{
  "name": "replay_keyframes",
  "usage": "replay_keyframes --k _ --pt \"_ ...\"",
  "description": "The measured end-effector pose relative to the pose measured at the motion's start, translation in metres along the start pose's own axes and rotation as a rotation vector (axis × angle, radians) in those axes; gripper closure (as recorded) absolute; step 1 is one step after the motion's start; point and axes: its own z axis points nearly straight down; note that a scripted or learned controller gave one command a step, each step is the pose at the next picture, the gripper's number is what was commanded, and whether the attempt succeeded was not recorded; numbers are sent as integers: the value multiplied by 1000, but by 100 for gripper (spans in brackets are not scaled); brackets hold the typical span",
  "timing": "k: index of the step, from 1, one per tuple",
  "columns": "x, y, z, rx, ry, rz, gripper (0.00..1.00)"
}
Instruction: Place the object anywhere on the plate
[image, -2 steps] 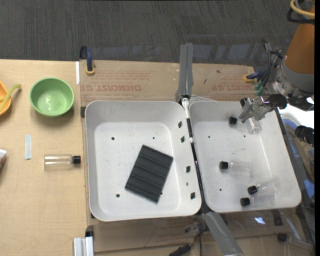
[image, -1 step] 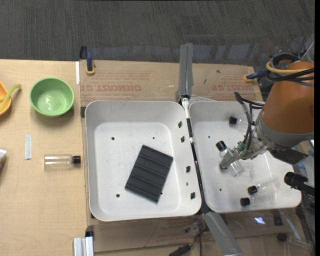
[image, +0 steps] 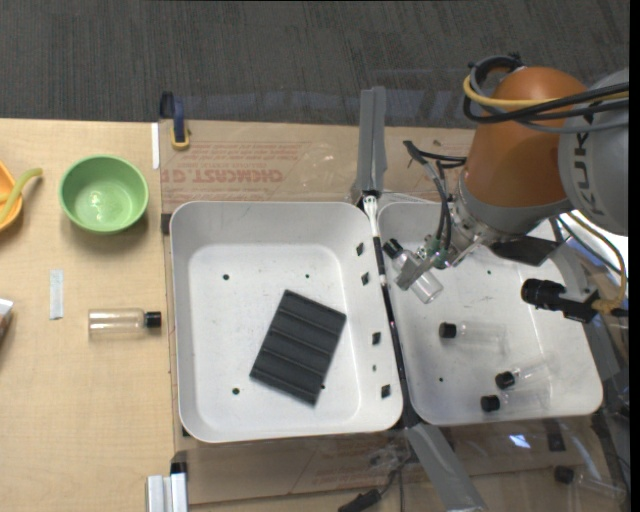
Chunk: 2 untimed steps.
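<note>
Task object: a small clear vial (image: 427, 287), see-through plastic or glass, hard to make out against the white. It sits at the upper left of the right bin (image: 560, 400), close to the wall shared with the left bin. A small black piece just up and left of it may be its cap; cannot tell.

Plate (image: 298, 346): a dark, near-black rectangular slab with lengthwise ridges. It lies flat and turned at an angle in the middle of the left bin (image: 200, 400).

The right bin also holds more clear vials with black caps: one (image: 465, 333) near the bin's centre, one (image: 522, 376) toward the lower right, and a lone black cap (image: 489, 403) by the front wall.

On the bench (image: 90, 420) left of the bins are a green bowl (image: 104, 193) at upper left and a clear bottle (image: 120, 320) with a black cap, lying on its side below the bowl.

The gripper (image: 415, 268) hangs under the arm's orange band at upper right of the frame, tip pointing down-left. The clear vial is right at the tip, touching or just below it. Whether the gripper is spread or pinching the vial cannot be told; the tip is small and cluttered with wiring. Vial and plate are well apart, in different bins.
</note>
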Motion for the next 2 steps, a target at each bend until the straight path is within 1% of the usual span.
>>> replay_keyframes --k 1,2 --pt "105 -25 33 2 2 -43 100" --pt "105 -26 33 2 1 -42 0"
